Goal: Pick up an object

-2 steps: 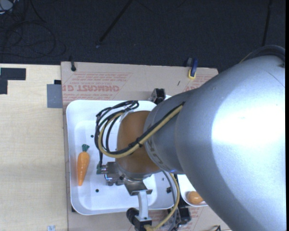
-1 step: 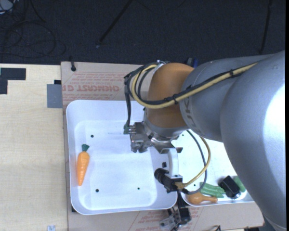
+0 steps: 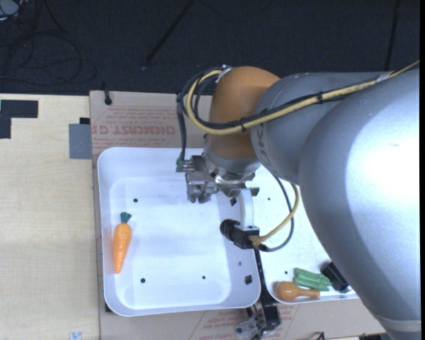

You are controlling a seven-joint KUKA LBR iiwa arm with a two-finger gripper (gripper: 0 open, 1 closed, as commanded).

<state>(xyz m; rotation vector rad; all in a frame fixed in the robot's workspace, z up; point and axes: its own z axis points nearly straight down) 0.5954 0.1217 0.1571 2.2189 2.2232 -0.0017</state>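
The gripper (image 3: 202,192) hangs over the left bin's (image 3: 106,190) far side, well apart from the carrot (image 3: 121,241) at its left wall, its grip apparently unreadable.

Two bins side by side on tabletop (image 3: 35,211). Carrot (image 3: 121,241) lies in left bin (image 3: 163,299), near its left wall. Tool (image 3: 202,190) over left bin's back right part. Right bin (image 3: 319,299) front: pear (image 3: 295,291) beside bean pods (image 3: 312,279).

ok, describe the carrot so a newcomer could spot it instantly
Start at the left white bin. Along its left wall lies the toy carrot, lengthwise, green top pointing away from the camera. It is the sole orange item there; the green and tan pieces sit in the right bin.
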